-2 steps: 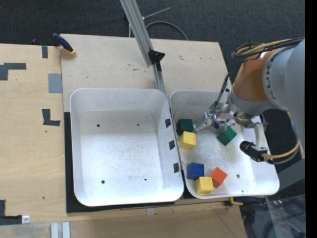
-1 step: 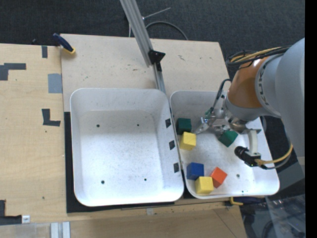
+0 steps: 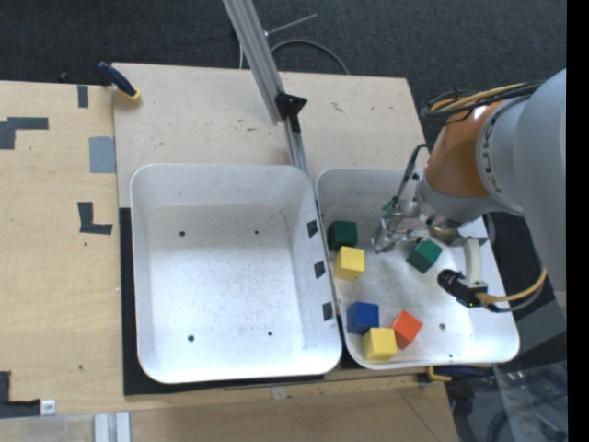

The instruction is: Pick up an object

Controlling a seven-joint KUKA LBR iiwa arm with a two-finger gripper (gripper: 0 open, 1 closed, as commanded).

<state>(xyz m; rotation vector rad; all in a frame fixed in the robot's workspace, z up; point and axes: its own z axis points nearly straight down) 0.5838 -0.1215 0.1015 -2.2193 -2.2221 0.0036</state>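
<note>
The right bin [image 3: 460,339] holds several small blocks. A dark green cube [image 3: 342,233] and a yellow cube [image 3: 350,262] lie near its left wall. Toward the front lie a blue cube [image 3: 363,317], a second yellow cube [image 3: 379,343] and an orange cube [image 3: 406,326]. A lighter green block [image 3: 425,255] sits tilted in the middle of the bin. My gripper [image 3: 393,230] is low over the bin floor, just left of and above that green block and right of the dark green cube. The wrist hides how close the gripper is to the green block.
The left bin [image 3: 221,274] adjoins the right one along a shared wall. A slanted metal rail [image 3: 262,53] runs down to the bins' back edge. A black cable plug [image 3: 456,285] hangs off the arm over the right bin. A blue and yellow clip [image 3: 120,79] lies on the bench at the back left.
</note>
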